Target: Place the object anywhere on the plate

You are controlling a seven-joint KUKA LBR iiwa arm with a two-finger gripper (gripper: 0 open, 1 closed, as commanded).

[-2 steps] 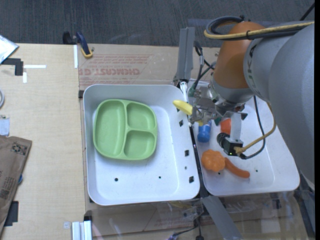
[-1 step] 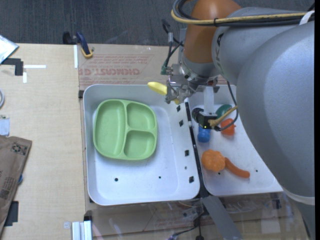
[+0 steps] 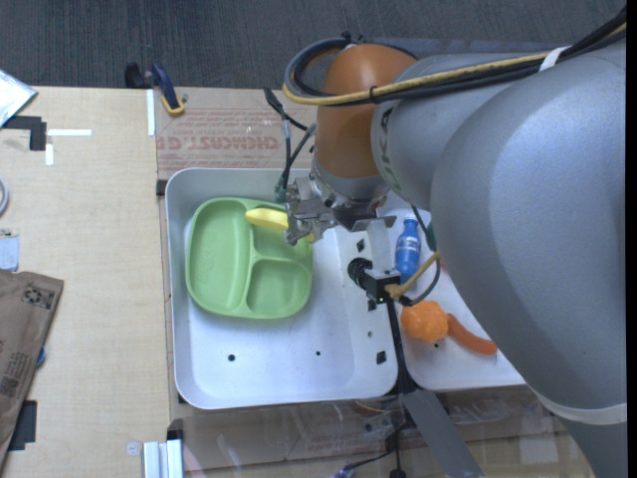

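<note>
A green divided plate (image 3: 244, 262) lies in the left white bin (image 3: 269, 376). A yellow banana-shaped object (image 3: 265, 218) rests across the plate's upper right rim. My gripper (image 3: 302, 229) hangs right beside it, at the plate's top right corner, with its fingers over the yellow object's right end. The wrist hides the fingertips, so the grip itself is out of sight. The grey arm with its orange band (image 3: 348, 108) covers the upper right of the view.
In the right bin (image 3: 468, 366) lie a blue bottle (image 3: 407, 247), an orange round object (image 3: 426, 322) and a carrot-like piece (image 3: 470, 340). Black cables loop near the divider. Cardboard sits behind the left bin, and a wooden bench lies to the left.
</note>
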